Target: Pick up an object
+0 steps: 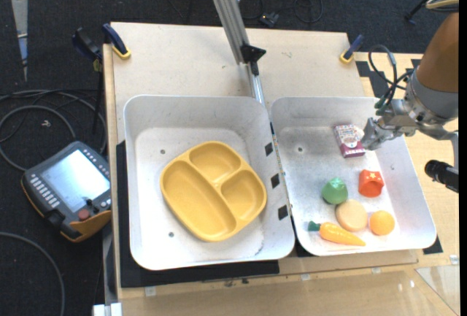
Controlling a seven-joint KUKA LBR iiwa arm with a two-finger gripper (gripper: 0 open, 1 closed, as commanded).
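Currently, the small pink-and-white packet (349, 139) lies flat in the upper part of the right bin (408, 161), and the tool (373, 136) sits at its right edge, touching or just beside it; whether the tool is wide or narrow cannot be told from this view, and the packet is not seen between its tips. Below the packet, in the lower part of the same bin, lie a green toy fruit (335, 191), a red toy pepper (371, 182), a beige round piece (352, 216), an orange ball-shaped fruit (381, 222) and a toy carrot (338, 234), grouped near one another. The left bin (139, 161) holds a yellow three-compartment plate (212, 190). Both bins rest side by side on the tabletop (182, 59). A teach pendant (69, 190) lies on the floor to the left.
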